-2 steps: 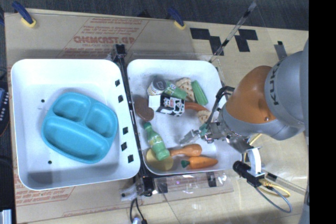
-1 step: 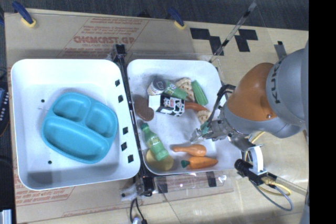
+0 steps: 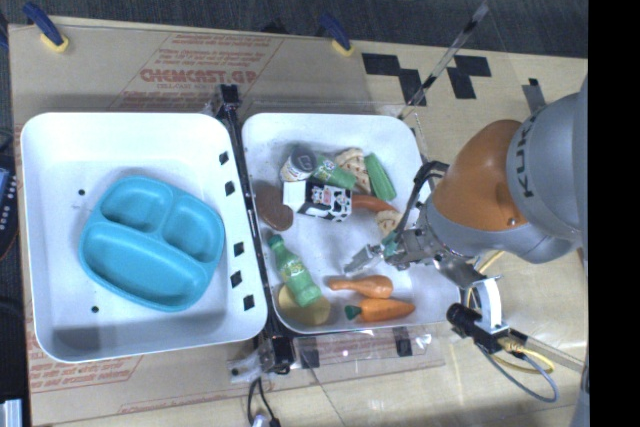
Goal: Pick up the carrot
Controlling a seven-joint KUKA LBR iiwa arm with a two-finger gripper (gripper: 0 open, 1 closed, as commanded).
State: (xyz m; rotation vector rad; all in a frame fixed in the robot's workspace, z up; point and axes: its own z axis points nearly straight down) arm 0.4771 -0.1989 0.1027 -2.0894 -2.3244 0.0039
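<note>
The carrot (image 3: 385, 310), orange with a green stub at its left end, lies flat along the front wall of the right bin (image 3: 330, 127). My gripper (image 3: 366, 260) hangs low over the right bin's front right part, a little above and left of the carrot. Just behind the carrot, between it and the gripper, lies an orange drumstick-shaped piece (image 3: 362, 286). I see nothing held in the gripper. The grey and orange arm (image 3: 480, 200) covers the bin's right wall.
The right bin also holds a green bottle (image 3: 295, 275), a yellow round piece (image 3: 305, 310), a brown disc (image 3: 272, 207), a black-and-white carton (image 3: 328, 199), a green vegetable (image 3: 379, 175) and another orange piece (image 3: 375, 205). The left bin holds a blue divided tray (image 3: 152, 240).
</note>
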